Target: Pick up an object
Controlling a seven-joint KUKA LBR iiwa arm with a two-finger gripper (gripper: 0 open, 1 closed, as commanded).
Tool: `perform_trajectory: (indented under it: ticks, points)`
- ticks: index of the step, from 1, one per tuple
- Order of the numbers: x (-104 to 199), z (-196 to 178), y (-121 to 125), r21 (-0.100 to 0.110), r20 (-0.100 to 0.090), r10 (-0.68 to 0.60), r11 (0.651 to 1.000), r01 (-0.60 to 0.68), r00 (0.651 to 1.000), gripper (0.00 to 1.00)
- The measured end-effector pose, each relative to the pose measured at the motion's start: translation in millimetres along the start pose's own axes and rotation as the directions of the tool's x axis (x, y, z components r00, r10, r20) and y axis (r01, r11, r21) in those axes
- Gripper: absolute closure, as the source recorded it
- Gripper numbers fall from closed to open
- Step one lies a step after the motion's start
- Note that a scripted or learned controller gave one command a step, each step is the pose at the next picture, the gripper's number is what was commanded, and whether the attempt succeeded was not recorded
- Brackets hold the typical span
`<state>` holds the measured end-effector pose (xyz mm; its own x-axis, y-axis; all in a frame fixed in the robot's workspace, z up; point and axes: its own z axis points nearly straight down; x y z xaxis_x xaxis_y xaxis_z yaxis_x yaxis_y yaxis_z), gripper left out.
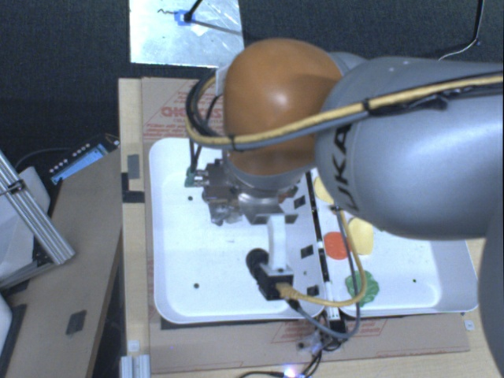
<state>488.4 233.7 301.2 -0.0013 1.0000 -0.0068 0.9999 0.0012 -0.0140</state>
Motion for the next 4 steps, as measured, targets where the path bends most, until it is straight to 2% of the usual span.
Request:
perform_trajectory:
  ticks: [1, 2, 3, 4]
  points:
    - [-22.2, -172.2, 26.7, -0.034, -0.015, 0.002, 0.999, -0.003, 1.0, 1.0]
    - [0.4, -238.7, -6.8, -0.022, -0.012, -0.006, 1.0, 0.006, 1.0, 1.0]
    - [-0.8, -245.4, -5.3, -0.018, -0.01, -0.007, 1.0, 0.006, 1.0, 1.0]
    - [-0.7, -244.9, -5.4, -0.017, -0.009, -0.007, 1.0, 0.007, 1.0, 0.0]
